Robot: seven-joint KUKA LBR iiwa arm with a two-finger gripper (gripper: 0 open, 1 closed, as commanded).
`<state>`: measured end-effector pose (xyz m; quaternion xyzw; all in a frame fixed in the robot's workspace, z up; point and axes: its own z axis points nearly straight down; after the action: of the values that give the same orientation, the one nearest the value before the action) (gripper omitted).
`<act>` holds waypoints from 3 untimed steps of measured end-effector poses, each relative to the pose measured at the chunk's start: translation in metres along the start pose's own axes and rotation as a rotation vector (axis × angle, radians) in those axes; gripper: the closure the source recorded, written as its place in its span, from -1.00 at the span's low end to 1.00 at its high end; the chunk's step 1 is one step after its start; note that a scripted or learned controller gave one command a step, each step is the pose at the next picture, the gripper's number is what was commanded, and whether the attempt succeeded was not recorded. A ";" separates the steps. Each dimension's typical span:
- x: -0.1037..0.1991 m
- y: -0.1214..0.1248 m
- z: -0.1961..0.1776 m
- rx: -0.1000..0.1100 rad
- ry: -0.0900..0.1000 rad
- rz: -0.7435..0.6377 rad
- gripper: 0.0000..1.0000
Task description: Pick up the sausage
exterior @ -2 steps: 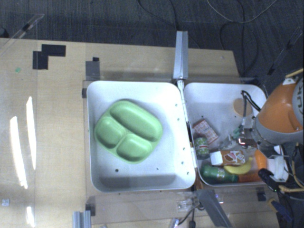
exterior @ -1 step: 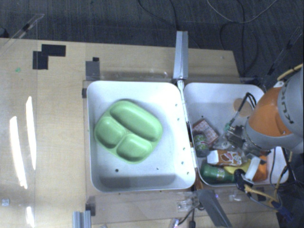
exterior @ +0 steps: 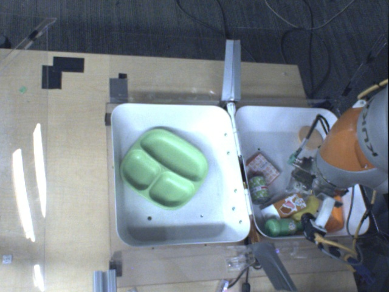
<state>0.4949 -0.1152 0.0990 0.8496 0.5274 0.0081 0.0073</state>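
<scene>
Camera view: 2 white bins sit side by side. The left bin (exterior: 121,224) holds a green tray (exterior: 164,168) with 3 compartments. The right bin (exterior: 267,123) holds a clutter of small toys at its near end: a patterned card (exterior: 262,165), a green can (exterior: 259,187), a green piece (exterior: 279,226), and an orange-and-white piece that I take for the sausage (exterior: 293,205), lying between the can and the arm's wrist.

The gripper (exterior: 307,178) hangs over that clutter, just right of the card; whether it is open or closed I cannot tell.

The sausage is likely light, stiff plastic, smooth and rounded, apt to roll or slip. Best taken across its narrow middle, clear of its neighbours.
</scene>
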 end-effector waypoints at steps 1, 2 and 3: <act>0.021 -0.013 0.008 -0.001 -0.003 -0.239 1.00; 0.065 0.053 -0.084 0.017 -0.003 -0.233 1.00; 0.065 0.053 -0.083 0.018 -0.004 -0.233 -1.00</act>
<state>0.5697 -0.0803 0.1840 0.7824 0.6227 0.0009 0.0015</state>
